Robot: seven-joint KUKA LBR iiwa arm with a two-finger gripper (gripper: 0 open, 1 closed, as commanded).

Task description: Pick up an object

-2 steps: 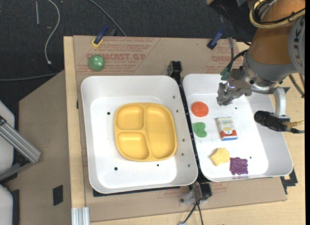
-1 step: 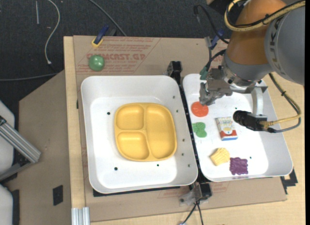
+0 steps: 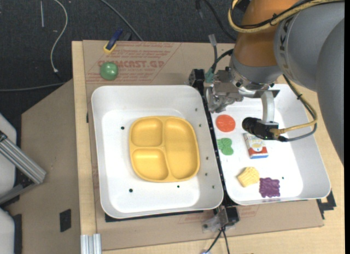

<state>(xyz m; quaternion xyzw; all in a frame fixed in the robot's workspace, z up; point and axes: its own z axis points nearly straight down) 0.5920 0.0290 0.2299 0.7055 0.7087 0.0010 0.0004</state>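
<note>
The approach step is in hand: the tool (image 3: 219,101), finger state indeterminable, hangs just above the flat round red-orange toy piece (image 3: 225,123) and must descend onto it.

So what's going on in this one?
A KUKA arm reaches in over the right bin, its end effector low at that bin's far-left corner. Nothing is visibly held. In the right bin lie a red disc, a green piece, a small box, a yellow piece and purple grapes. The left bin holds a yellow divided plate.
</note>
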